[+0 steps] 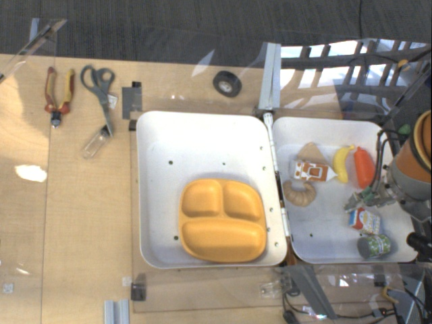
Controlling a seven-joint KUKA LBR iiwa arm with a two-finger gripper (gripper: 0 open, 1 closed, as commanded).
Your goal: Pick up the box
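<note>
Bench: wooden top under me, with two shallow white bins side by side, the left bin (155, 181) and the right bin (324, 238).
Box: small orange-and-white box (312, 172) lying in the right bin, toward its far left part, just in front of a brown wedge (310, 152).
Neighbours: a pastry (300, 192) sits just near-left of the box, perhaps touching it; a banana (343, 163) and a carrot (364, 167) lie just to its right.
Further out: a small blue-and-red carton (364, 219) and a grey-green can (373, 246) sit in the near right corner; a yellow tray (223, 219) rests in the left bin.
Me: my gripper (368, 199) hangs low at the right side of the right bin, by the carton, apart from the box.
Jaws: cannot tell whether spread or closed, too small and cluttered.
Risk: I judge I could close on the carton instead, since it is nearest; at the box, crowding by the pastry and banana could block a finger or drag them along.
</note>
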